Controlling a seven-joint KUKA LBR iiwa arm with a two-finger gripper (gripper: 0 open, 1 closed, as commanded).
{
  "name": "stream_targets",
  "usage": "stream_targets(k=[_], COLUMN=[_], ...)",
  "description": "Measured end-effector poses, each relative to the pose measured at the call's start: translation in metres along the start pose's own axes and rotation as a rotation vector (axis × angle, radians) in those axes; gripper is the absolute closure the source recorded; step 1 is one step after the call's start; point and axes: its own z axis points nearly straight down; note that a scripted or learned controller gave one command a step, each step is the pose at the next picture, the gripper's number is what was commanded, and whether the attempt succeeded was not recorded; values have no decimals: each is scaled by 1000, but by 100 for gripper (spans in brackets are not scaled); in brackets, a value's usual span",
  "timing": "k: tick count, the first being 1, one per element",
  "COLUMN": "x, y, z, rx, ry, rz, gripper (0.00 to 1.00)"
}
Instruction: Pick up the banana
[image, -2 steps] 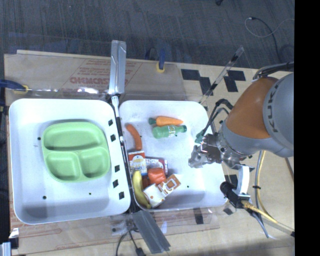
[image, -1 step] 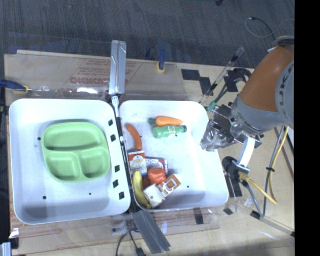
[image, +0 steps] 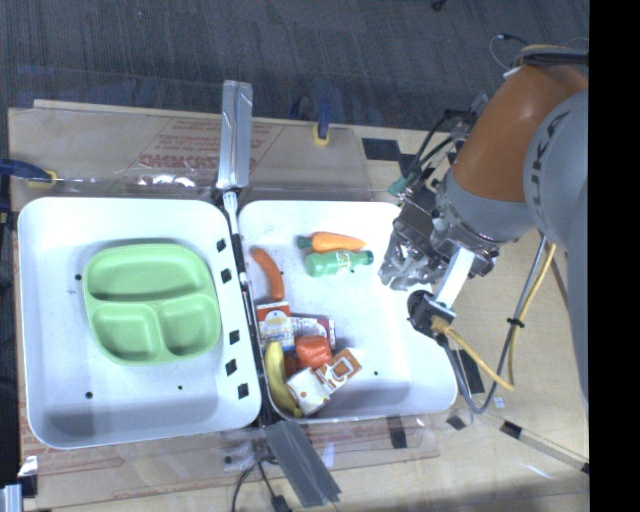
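One banana (image: 277, 375) lies in the right bin (image: 395, 350); the gripper (image: 405, 268), grip state unclear, hovers beyond.

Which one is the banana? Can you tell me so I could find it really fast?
Look at the right white bin, the one next to the bin holding the green plate. Go to its near left corner, where small packets are piled. The banana lies along the left wall beside that pile: it is the only yellow, curved thing there, unlike the orange sausage farther back.
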Motion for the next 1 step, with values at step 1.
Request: stream_targets(k=[1], x=[3], y=[14], z=[20], rx=[1], ry=[0], rz=[415], gripper=[100])
